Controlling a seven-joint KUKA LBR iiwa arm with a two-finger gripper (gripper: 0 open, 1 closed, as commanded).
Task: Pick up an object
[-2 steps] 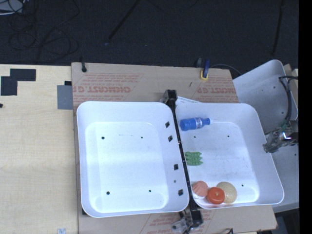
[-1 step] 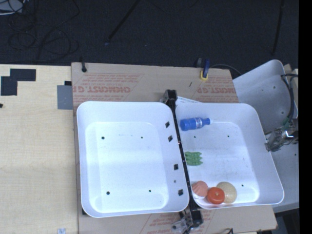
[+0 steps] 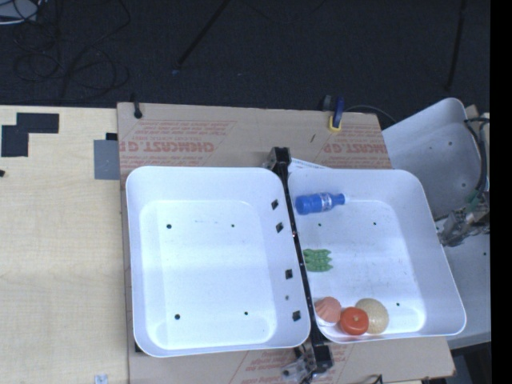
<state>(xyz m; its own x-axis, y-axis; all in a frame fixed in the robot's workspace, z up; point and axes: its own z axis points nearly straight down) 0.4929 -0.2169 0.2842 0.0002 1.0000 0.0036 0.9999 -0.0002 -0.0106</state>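
The blue bottle [image 3: 319, 203] lies alone near the right bin's [image 3: 416, 246] far wall, the easiest pick; come down across its narrow body, away from the wall. Pincer state: cannot tell

Both bins, the left bin [image 3: 208, 262] and the right bin [image 3: 400, 214], appear as smooth white plastic with a slight sheen. They sit on a matt brown cardboard sheet [image 3: 240, 134] printed in red, over a pale wood-grain tabletop [image 3: 56, 254]. The blue bottle [image 3: 318, 203] looks like glossy plastic; the green item [image 3: 317, 260] has a ridged surface.
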